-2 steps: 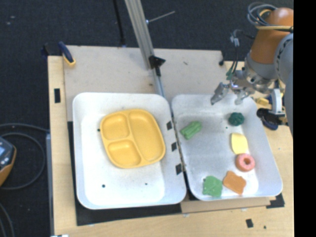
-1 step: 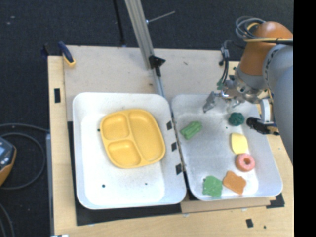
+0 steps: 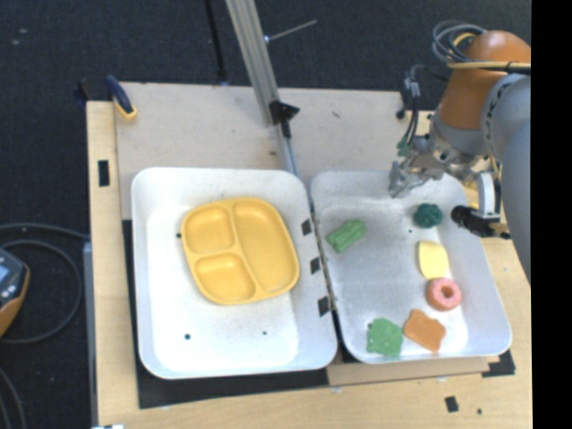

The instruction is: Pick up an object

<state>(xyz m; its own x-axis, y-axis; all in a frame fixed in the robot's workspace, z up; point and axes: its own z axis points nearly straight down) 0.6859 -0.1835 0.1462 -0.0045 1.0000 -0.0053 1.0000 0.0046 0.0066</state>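
The counter (image 3: 179,123) is light wood, and two white bins sit on it side by side. The left bin (image 3: 161,329) holds a yellow plate (image 3: 239,250) with three parts. The plate lies a bit turned, up near the far side of its bin.

The right bin (image 3: 375,266) has the small toys in it. A long green toy (image 3: 345,234) lies near the left wall, far from the others. Its long side runs at a slant, from lower left up to upper right. A dark green round toy (image 3: 427,214) sits near the far right corner. Just below it is a yellow block (image 3: 433,260), and its long side runs up and down. Below that is a pink ring (image 3: 443,293), like a little donut. Near the front wall an orange toy (image 3: 424,330) and a bright green toy (image 3: 384,338) lie next to each other, almost touching.

The arm (image 3: 478,88) comes in from the right, grey with orange on it. Its hand (image 3: 407,179) hangs over the far edge of the right bin, just left of the dark green round toy. I cannot tell how the hand is set, and no toy can be seen in it.

A shiny metal pole (image 3: 255,52) leans up from behind the bins. A blue and yellow clamp (image 3: 121,96) sits at the far left corner of the counter.
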